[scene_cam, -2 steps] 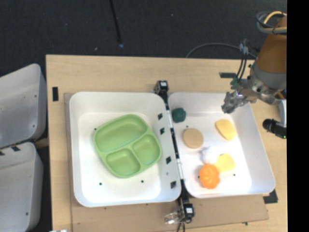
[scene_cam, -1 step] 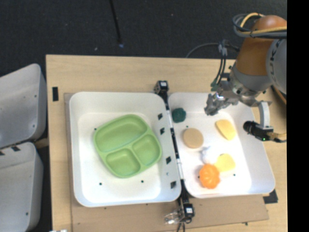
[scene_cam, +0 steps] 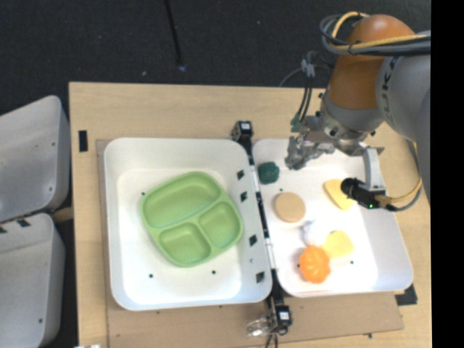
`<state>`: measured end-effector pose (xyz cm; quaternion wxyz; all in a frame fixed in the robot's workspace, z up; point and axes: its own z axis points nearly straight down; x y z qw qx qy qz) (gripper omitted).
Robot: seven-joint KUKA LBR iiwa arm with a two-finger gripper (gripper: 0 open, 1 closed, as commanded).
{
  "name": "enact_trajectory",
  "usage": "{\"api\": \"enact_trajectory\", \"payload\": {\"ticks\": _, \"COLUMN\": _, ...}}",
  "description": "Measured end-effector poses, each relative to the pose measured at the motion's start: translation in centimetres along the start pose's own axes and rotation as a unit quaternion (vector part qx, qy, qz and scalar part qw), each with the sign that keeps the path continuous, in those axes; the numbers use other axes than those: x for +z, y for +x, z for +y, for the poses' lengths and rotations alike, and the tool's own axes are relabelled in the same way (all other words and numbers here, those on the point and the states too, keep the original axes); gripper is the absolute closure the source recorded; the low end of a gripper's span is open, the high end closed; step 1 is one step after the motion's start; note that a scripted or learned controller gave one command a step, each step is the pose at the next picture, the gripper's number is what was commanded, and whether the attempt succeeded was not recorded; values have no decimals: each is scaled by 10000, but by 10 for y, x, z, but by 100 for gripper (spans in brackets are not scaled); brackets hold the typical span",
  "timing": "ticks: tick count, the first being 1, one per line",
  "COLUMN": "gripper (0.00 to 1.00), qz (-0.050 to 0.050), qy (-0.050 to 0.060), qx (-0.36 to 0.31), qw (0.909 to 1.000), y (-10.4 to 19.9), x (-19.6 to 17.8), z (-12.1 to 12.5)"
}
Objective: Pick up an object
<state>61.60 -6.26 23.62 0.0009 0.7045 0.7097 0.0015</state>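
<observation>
Nearby, one small teal object (scene_cam: 269,172) is seen beside the hand (scene_cam: 296,159); its grip cannot be told.

This looked like a robotics lab, a test cell and nobody's kitchen. A pale wooden surface (scene_cam: 174,111) stood on dark carpet (scene_cam: 109,27), and two shallow white bins (scene_cam: 119,281) were clamped side by side on it with black clips (scene_cam: 241,130) along the join. The grey arm with its orange band (scene_cam: 362,56) trailed loose yellow and grey cables (scene_cam: 341,31). Toy food (scene_cam: 315,263) and a green divided plate (scene_cam: 191,217) lay as practice pieces. White chair-like panels (scene_cam: 29,158) sat at the left edge.
</observation>
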Motion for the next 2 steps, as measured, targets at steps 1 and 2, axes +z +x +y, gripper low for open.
{"api": "enact_trajectory", "payload": {"ticks": 1, "gripper": 100, "qz": 2, "qy": 20, "qx": -2, "qw": 10000, "y": 61, "x": 1, "z": 1}}
{"api": "enact_trajectory", "payload": {"ticks": 2, "gripper": 100, "qz": -2, "qy": 19, "qx": 6, "qw": 10000, "y": 113, "x": 8, "z": -7}}
